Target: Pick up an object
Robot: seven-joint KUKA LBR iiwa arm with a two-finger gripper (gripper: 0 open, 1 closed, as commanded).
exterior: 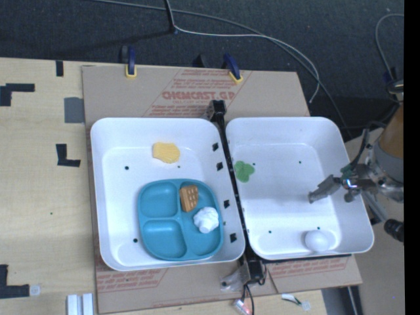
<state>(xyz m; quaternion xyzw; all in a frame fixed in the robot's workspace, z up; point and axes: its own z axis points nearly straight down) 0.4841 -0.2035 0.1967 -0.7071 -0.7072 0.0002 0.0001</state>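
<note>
Two shallow white bins sit side by side on a sheet of cardboard [197, 90] laid over the bench.

Left bin [108, 176]: a blue divided tray [157, 231] lies in its near half. A brown waffle-like piece [189, 197] rests in the tray's far right compartment, and a crumpled white object [206, 220] lies just near of it, touching or almost touching. A yellow piece [166, 152] lies on the bin floor beyond the tray, apart from it.

Right bin [282, 133]: a small green object [245, 171] lies on the floor at the left side, close to the wall shared with the left bin. A white ball [318, 240] sits in the near right corner, well apart from the green object.

The arm enters from the right, over the right bin's right edge. The claw [323, 193] points left and sits above the bin floor toward the right side, between the two objects and touching neither. Nothing shows between its fingers; whether they are spread or closed cannot be told at this angle.

Two blue-and-yellow clamps [130, 63] grip the cardboard's far edge. Cables run over the dark floor beyond the bench.
</note>
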